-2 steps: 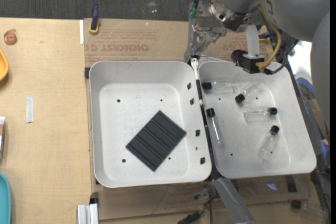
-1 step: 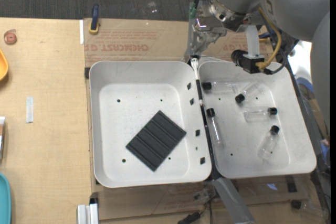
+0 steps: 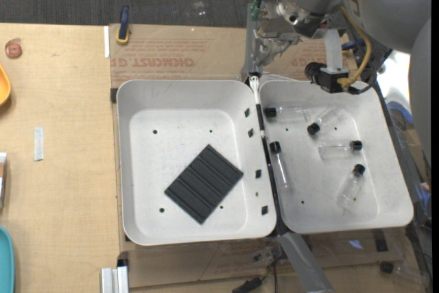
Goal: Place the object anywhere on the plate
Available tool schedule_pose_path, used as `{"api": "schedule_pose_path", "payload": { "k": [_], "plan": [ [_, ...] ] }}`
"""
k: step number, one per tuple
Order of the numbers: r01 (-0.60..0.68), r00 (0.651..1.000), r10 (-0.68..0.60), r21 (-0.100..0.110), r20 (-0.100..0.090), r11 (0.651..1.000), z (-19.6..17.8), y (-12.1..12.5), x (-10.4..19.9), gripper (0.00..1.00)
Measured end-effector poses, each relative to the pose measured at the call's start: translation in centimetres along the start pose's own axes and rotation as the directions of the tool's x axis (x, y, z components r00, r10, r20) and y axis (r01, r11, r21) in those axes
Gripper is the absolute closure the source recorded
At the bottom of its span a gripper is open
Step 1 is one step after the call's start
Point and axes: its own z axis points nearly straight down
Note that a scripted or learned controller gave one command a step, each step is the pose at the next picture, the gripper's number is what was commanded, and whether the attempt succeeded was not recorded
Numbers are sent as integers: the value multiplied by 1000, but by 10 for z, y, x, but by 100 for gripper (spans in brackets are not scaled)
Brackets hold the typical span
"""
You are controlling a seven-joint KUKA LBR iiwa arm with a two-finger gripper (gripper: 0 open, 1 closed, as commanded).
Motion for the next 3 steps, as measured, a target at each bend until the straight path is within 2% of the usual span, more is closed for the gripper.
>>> {"api": "schedule_pose_path", "payload": {
  "k": [1,2,3],
  "plan": [
    [0,1000,0,0,0,1000,0,0,0,0],
    [-3,1000,3,1,1,1000,-8,0,-2,100],
    [672,741,-672,-5,1,741,-48,-4,28,100]
  ]
}}
